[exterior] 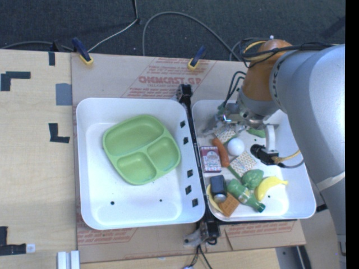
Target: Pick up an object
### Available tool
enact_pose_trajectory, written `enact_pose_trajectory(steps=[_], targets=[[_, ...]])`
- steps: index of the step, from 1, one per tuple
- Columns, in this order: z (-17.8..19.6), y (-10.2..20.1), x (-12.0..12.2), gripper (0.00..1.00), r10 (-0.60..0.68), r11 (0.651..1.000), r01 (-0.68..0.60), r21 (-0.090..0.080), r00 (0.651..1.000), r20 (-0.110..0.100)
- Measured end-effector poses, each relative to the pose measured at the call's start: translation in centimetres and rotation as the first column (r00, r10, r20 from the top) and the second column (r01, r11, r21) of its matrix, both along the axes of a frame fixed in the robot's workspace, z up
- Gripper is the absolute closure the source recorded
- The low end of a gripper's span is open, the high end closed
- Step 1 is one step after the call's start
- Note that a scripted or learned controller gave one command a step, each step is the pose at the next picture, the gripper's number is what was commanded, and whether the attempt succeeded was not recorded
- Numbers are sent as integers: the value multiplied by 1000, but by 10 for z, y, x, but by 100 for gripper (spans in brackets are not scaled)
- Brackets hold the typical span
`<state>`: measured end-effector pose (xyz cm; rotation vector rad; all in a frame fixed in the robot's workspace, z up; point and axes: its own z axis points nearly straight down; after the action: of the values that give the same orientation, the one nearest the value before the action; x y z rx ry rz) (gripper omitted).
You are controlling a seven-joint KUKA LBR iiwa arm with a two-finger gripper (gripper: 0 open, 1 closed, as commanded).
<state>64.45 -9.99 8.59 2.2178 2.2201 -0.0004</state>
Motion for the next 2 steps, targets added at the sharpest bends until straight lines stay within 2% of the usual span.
enact_pose_trajectory(steps=[1, 2], targets=[[0, 0, -25, 0, 1, 1000, -1, 0, 1000, 1], [1, 3, -64, 0, 0, 1000, 0, 0, 1000, 3]])
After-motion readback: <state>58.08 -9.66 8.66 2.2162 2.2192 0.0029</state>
